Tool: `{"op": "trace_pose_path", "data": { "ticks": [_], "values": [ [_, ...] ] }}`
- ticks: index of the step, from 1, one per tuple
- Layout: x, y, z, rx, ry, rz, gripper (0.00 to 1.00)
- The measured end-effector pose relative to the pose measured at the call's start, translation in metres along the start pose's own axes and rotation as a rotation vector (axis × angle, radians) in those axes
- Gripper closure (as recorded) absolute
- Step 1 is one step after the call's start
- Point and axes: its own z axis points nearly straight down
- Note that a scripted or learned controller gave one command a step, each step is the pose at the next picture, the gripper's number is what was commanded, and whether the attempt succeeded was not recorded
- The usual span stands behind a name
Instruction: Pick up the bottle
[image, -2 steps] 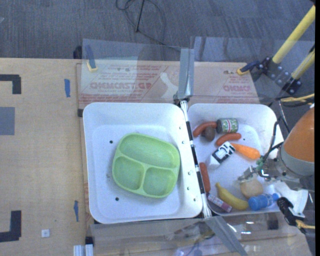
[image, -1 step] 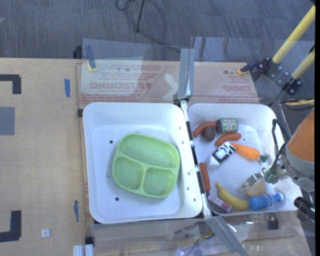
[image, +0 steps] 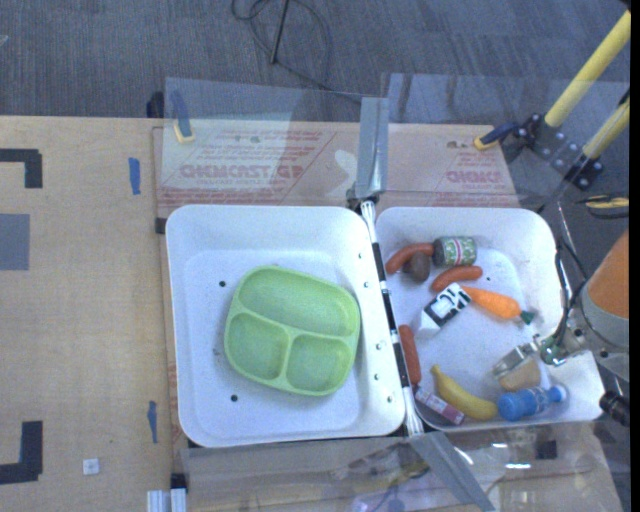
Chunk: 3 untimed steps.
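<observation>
Right bin, near corner | I see the blue plastic bottle (image: 528, 402) lying flat, long axis left-right, just below my hand (image: 535, 355) | hand's spread: cannot tell, nothing visibly pinched.

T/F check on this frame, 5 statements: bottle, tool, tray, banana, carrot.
1. The blue bottle lies on its side in the right bin. True.
2. The tool has the bottle lifted clear of the bin. False: the bottle rests on the bin floor, below the tool in the view.
3. The green tray sits in the left bin. True.
4. The banana is in the left bin. False: it lies in the right bin, left of the bottle.
5. The carrot lies on the green tray. False: it is in the right bin.
</observation>
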Motion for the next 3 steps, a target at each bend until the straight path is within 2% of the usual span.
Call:
{"op": "trace_pose_path", "data": {
  "ticks": [1, 2, 3],
  "values": [
    [-0.001, -0.001, 0.000, 0.002, -0.002, -0.043, 0.00],
    [-0.005, -0.002, -0.010, -0.003, -0.011, -0.035, 1.00],
    [0.078, 0.028, -0.009, 0.007, -0.006, 0.095, 1.00]
  ]
}}
